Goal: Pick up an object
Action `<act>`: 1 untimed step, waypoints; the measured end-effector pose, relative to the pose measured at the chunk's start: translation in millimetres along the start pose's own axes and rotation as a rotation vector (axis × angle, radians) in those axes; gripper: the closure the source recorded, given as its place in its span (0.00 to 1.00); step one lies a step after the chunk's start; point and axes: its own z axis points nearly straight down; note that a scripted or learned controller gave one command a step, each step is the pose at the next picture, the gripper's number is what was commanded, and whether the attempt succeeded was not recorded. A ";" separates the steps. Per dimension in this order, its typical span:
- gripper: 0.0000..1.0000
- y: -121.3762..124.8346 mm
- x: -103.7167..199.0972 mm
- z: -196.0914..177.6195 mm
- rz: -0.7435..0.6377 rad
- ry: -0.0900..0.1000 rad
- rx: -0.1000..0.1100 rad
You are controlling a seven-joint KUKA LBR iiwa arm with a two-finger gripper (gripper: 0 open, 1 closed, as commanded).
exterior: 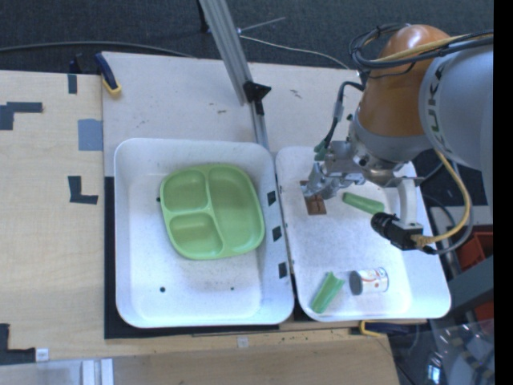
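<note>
Nearest the camera, along the lower edge of the right bin [425,295], lie 2 loose things: a green ridged piece [326,292] and, just beside it, a small white cylinder with a dark cap and red markings [367,281]. A little farther up, a green rod [362,204] rests near the middle of that bin, partly under the arm's hardware. Next comes the gripper [318,189], which hangs over the upper left part of the right bin with a small brown block [316,206] at its fingertips; the block appears pinched between the fingers, though whether it is lifted off the floor or touching it cannot be told from above. In the left bin [128,215] a green divided plate [212,211] sits slightly toward the back, well apart from the gripper. Farthest away, a metal pole [228,42] slants over the bench [48,215]. If the block is the chosen object, the step in hand looks like the lift: it would go best as a straight, slow rise with the fingers kept firmly closed, away from the wall between the 2 bins, since such a small block could twist or slip out with any sideways drag.
</note>
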 end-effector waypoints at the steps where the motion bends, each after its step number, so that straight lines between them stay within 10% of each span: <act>1: 1.00 6.8 59.7 0.4 -0.001 0.001 0.000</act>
